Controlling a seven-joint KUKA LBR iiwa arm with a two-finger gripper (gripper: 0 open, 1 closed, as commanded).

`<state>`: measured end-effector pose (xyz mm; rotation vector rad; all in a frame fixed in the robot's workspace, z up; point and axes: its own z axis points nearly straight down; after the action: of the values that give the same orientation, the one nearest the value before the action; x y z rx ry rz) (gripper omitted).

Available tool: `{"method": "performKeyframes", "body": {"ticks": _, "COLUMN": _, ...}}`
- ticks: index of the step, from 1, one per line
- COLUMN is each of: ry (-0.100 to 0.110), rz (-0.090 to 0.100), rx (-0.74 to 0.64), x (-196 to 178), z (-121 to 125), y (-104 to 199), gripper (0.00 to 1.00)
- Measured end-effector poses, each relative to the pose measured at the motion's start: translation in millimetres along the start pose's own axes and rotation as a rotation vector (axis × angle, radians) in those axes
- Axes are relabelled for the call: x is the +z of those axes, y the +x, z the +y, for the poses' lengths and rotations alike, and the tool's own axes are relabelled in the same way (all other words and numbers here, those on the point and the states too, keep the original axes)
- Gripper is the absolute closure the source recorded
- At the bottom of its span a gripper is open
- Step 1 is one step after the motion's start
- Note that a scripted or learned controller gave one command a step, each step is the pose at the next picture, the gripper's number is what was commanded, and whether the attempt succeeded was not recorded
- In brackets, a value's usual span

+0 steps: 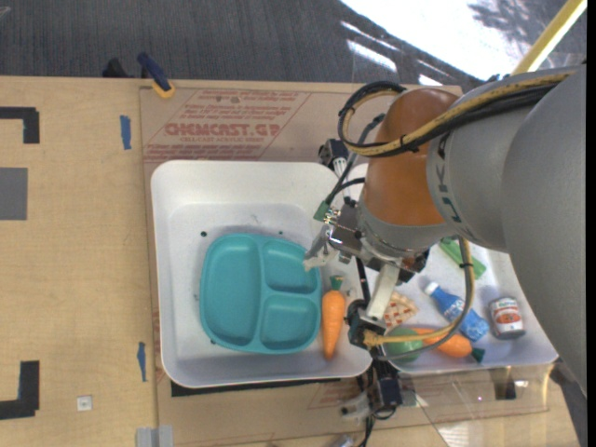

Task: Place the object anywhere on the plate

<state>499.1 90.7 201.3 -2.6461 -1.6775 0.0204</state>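
Plastic carrot [331, 324] at teal plate's [233, 291] rim
Tapered and glossy, it lies against the rounded three-compartment plate's right edge; the gripper's [321, 250] grip cannot be told.

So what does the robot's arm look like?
The arm is thick, rounded and smooth grey, with a glossy orange band above the wrist. Around that band loop black cables, and a yellow cable runs along the grey part. The gripper below is a cluster of metal and black parts.

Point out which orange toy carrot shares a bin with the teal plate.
The orange toy carrot beside the right rim of the teal divided plate; the other carrot lies in the white right bin.
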Motion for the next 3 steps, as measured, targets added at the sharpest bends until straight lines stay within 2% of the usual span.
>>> {"method": "performKeyframes", "body": {"ticks": 3, "ry": 0.000, "rz": 0.000, "rx": 0.000, "x": 0.0, "z": 0.0, "y": 0.0, "gripper": 0.00}}
